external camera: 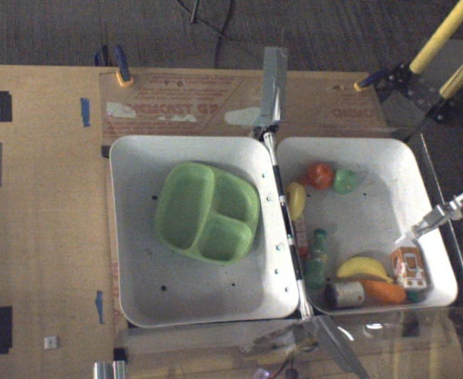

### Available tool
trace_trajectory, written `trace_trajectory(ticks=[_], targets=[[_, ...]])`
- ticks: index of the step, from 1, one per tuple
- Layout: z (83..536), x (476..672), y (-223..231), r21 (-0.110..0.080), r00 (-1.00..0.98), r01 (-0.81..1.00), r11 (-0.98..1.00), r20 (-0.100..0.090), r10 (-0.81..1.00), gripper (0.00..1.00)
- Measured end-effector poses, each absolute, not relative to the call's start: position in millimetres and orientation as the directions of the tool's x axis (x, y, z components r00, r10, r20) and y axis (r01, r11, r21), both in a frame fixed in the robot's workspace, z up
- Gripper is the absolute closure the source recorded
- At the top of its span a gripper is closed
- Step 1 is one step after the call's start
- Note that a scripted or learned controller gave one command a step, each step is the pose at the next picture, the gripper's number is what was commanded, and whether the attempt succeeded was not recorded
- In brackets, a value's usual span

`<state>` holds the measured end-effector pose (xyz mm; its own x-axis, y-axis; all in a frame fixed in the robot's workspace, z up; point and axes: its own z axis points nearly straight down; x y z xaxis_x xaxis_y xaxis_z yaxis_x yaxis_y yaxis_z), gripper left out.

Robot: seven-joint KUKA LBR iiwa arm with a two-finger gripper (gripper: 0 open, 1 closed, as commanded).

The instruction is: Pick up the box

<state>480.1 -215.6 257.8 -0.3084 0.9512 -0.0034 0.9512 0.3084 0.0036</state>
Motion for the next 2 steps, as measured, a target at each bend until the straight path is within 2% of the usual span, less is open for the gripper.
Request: trace_trajectory(ticks=[1,2], targets=[[268,481.0,-217,0.008,-0.307,0.952,0.307,-0.008,0.952,1.0],[279,527.8,-209,0.004,-0.084,0.996,0.084,-0.003,0.996,1.0]])
